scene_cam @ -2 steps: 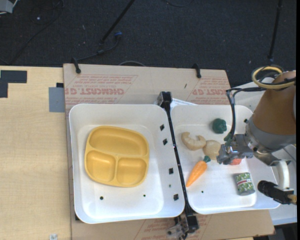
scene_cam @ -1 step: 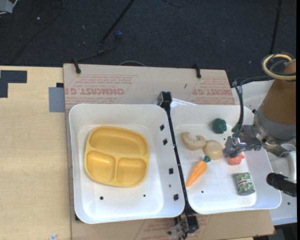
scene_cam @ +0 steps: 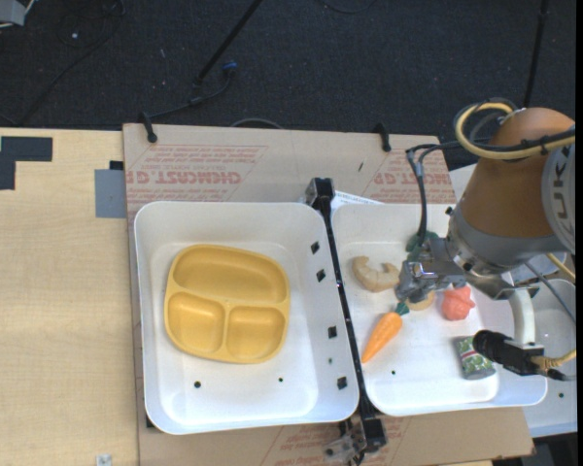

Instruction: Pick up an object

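Note:
My gripper (scene_cam: pixel 415 282) hangs low over the right bin (scene_cam: pixel 389 396), near its middle. Just left of it lies a tan curved piece (scene_cam: pixel 371 274). An orange carrot (scene_cam: pixel 382 336) with a green top lies slanted just below the gripper, its top close to the fingers. A pink-red lump (scene_cam: pixel 457 305) sits to the gripper's right. A small green and white block (scene_cam: pixel 473 357) lies near the bin's front right. The wrist hides the fingertips.
The left bin (scene_cam: pixel 165 396) holds a yellow divided plate (scene_cam: pixel 227 301). A black divider (scene_cam: pixel 332 299) runs between the two bins. Cardboard lies under both bins, and the wooden bench stretches to the left.

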`<state>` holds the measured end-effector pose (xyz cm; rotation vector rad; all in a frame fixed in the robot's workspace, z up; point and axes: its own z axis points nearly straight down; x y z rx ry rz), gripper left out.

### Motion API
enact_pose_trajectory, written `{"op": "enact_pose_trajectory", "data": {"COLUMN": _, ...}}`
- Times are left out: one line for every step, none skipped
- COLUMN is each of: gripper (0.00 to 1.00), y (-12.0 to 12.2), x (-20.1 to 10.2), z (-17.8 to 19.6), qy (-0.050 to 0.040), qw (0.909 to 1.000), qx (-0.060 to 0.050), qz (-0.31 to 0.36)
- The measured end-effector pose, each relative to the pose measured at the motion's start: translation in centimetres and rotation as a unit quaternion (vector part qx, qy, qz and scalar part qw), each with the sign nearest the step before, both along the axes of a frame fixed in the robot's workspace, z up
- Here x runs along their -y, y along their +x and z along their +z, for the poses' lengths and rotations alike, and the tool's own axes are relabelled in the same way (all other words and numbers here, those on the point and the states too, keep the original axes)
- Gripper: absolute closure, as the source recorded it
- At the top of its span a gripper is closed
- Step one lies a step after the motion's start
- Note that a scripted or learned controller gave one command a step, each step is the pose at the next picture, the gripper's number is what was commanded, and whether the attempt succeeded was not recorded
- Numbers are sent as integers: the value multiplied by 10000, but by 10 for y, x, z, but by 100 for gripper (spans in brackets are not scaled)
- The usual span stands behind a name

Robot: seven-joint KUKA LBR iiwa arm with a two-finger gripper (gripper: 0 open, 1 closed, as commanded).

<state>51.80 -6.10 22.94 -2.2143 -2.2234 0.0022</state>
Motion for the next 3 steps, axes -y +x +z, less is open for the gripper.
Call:
{"op": "enact_pose_trajectory", "data": {"gripper": 100, "y": 22, "x": -46, "z": 9, "qy": 0, "qw": 10000, "qx": 10, "qz": 5}}
{"op": "enact_pose_trajectory", "data": {"gripper": 100, "y": 44, "x": -100, "z": 15, "qy": -1, "qw": 10000, "qx": 11, "qz": 6}}
{"op": "enact_pose_trajectory", "data": {"gripper": 100, "y": 65, "x": -148, "z": -1, "qy": -9, "qw": 10000, "qx": 4, "qz": -1}}
